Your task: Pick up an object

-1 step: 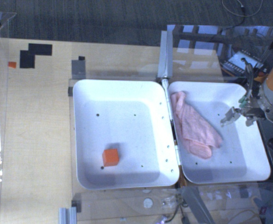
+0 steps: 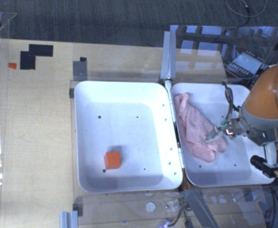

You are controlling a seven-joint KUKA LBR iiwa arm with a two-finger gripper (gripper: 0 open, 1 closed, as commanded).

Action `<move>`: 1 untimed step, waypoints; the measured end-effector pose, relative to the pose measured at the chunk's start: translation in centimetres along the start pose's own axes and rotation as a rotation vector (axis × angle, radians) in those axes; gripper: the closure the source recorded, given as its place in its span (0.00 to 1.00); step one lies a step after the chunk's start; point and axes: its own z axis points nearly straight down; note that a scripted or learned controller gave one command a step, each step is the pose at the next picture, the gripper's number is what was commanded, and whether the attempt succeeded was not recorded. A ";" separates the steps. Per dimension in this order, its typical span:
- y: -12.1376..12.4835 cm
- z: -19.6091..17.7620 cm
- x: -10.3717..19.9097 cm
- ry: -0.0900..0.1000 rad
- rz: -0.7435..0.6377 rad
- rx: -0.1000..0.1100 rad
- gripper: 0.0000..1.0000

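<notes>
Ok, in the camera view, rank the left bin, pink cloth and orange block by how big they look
1. left bin, clearly the largest
2. pink cloth, lying in the right bin
3. orange block, the smallest, inside the left bin

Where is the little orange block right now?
The small orange block lies alone in the left white bin, near its front-left corner, far from the pink cloth.

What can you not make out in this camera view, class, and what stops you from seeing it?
- Gripper fingers: too small and blurred over the pink cloth to judge open or shut, or gripping.
- Arm: cut off by the right edge.
- Cloth underside: hidden by its own folds.
- Right bin far-right rim: covered by the arm.
- Orange block: hidden faces unseen.
</notes>
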 end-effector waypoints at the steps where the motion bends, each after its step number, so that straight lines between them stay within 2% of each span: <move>1: 0.1 0.5 0.0 -0.003 -0.068 -0.007 0.00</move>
